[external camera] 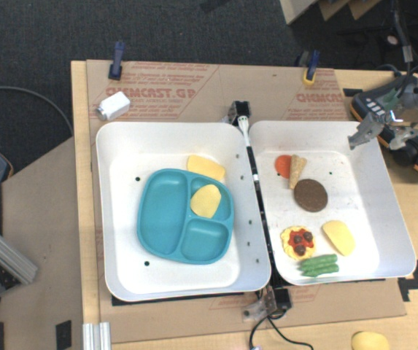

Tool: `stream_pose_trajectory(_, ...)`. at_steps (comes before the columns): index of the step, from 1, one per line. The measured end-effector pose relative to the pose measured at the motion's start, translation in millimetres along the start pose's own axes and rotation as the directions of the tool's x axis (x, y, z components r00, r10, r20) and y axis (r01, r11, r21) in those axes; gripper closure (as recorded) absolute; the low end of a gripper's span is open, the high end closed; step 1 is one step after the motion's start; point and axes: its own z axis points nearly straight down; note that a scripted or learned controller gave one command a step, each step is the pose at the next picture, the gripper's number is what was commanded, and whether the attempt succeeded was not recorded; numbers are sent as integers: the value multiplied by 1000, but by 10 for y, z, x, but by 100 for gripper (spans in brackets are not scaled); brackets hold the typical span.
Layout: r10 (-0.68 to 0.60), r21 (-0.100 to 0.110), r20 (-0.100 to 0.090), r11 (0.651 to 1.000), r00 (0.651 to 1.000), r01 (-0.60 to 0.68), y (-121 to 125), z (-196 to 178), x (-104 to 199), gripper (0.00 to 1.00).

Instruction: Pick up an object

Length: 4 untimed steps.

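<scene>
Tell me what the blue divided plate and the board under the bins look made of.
Blue divided plate: likely moulded plastic, smooth with a soft sheen, one even colour. Board: apparently corrugated cardboard, matte brown with red printed lettering, held by clamps.

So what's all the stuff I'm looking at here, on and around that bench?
White bins: two, side by side on the cardboard-covered bench.
Blue divided plate: one, left bin.
Yellow toy food piece: one, lying on the plate.
Yellow wedge: one, left bin, at the plate's far edge.
Red-orange piece: one, right bin, far side.
Tan cone: one, beside it.
Brown disc: one, right bin, middle.
Small pizza-like piece: one, yellow and red, near side.
Yellow piece: one, right of it.
Green beans: one bunch, near edge.
Clamps: two, blue, far bench edge.
Tool: one, grey, above the right bin's far right rim.
</scene>
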Motion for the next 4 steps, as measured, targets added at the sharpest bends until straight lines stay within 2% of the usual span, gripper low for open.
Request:
stream_pose_trajectory(1,-1,-3,1,1000,1000,1,6,-110,-1,100)
stream_pose_trajectory(2,-7,-15,3,1000,1000,7,417,-1148,538,100)
stream_pose_trajectory(3,-10,-19,0,1000,1000,10,841,-2376,1300,100)
stream_pose_trajectory(4,-2,23,-3,1000,1000,2,-178,-331,1742,100)
